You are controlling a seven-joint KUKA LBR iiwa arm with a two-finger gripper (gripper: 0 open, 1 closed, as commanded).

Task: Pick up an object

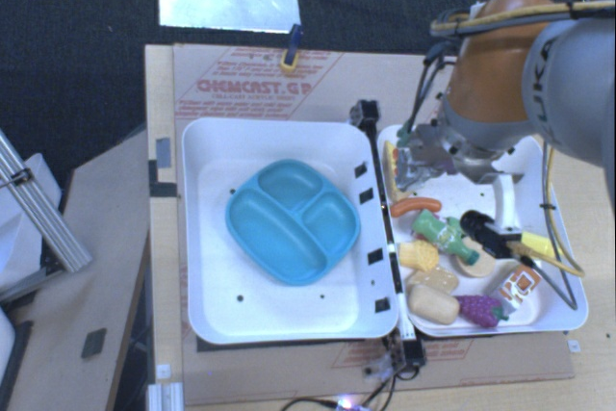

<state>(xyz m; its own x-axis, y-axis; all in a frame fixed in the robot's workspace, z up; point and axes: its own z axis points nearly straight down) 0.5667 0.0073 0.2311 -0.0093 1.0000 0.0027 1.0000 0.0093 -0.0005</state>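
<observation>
A: Tool (416, 164) is down in the right-hand shallow white plastic bin (568, 308), at its far left corner. How wide it stands, I cannot tell; metal and cables blur together there.

B: Holding anything?

A: Nothing visibly gripped. A red toy sausage (415, 205) lies just near of it, then a green toy bottle (449, 237), a yellow corn piece (419, 255), a tan bread roll (432, 304) and purple grapes (480, 309).

B: The arm?

A: The grey arm with orange band (500, 63) comes in from the right, bent steeply down, covering the bin's far part.

B: Left bin?

A: The left white bin (207, 303) carries a light-blue divided plate (292, 220).
</observation>
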